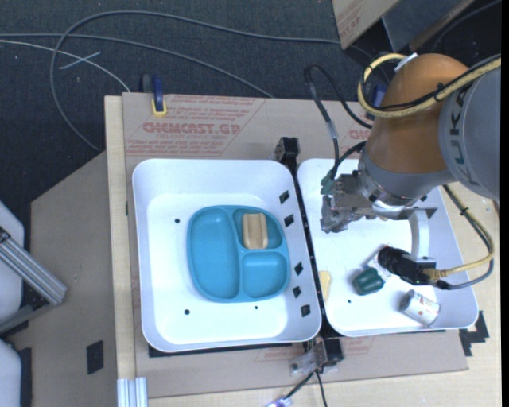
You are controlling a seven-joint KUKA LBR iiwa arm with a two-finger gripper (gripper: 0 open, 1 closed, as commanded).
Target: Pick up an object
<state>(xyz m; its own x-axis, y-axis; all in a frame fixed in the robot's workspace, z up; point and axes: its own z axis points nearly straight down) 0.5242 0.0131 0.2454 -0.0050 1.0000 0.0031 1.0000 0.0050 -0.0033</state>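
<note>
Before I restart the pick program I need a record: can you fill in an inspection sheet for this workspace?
Surface: shallow white plastic bins, view-left bin and view-right bin, on a printed brown board.
Job's things: tan wooden block in a blue divided plastic plate, view-left bin; dark green lump and short white cylinder, view-right bin.
Clutter: pale yellow scrap by the bins' shared edge.
Grippers: tool over view-right bin, apart from the things.
Cables: thin grey cables on floor.
Surroundings: dark carpet, cardboard box, blue clamp.
</note>
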